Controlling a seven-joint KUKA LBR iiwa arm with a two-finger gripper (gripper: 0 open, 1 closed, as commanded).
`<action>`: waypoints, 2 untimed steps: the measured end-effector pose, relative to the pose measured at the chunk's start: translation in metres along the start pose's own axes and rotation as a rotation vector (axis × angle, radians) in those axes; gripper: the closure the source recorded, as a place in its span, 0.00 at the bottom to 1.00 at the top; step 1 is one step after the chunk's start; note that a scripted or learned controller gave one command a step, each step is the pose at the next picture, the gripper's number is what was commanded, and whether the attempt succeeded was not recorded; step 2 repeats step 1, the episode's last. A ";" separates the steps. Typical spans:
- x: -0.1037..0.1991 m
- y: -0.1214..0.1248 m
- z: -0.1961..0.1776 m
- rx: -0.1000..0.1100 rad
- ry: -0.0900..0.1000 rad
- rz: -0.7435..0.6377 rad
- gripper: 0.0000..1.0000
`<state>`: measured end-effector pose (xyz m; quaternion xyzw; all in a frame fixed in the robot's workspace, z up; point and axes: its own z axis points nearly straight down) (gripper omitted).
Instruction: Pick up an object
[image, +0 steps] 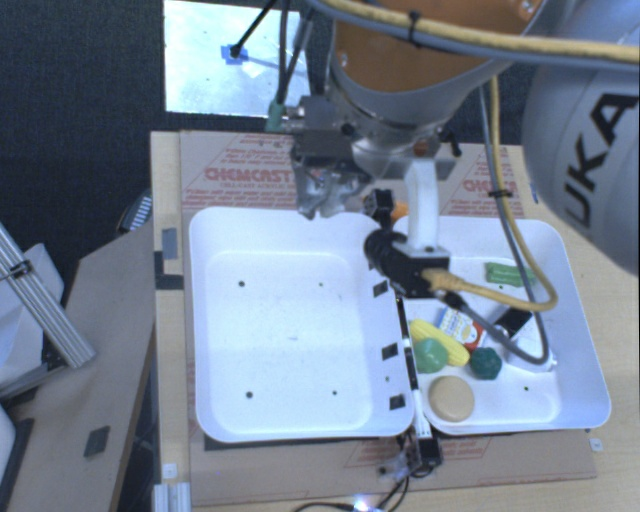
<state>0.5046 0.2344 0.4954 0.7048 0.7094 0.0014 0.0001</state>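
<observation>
Bench, right bin (575, 300) with corn cob (440, 341), round tan piece (452, 398); jaws' state unclear.

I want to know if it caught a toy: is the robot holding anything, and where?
I cannot tell. The pincer sits over the left bin's back edge, too blurry to show.

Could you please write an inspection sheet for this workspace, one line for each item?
Surface: two white bins side by side, left bin and right bin, on a board printed CHEMCAST.
Job's things: in the right bin, yellow corn, light green piece, dark green piece, tan round piece, green block.
Clutter: nothing seen.
Gripper: gripper above the left bin's far edge; nothing seen in it.
Cables: yellow cable loops over the right bin.
Surroundings: aluminium rail at left.
</observation>
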 end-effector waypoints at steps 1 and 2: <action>0.000 -0.018 -0.017 -0.001 0.000 0.002 1.00; 0.000 -0.018 -0.017 -0.001 0.000 0.002 1.00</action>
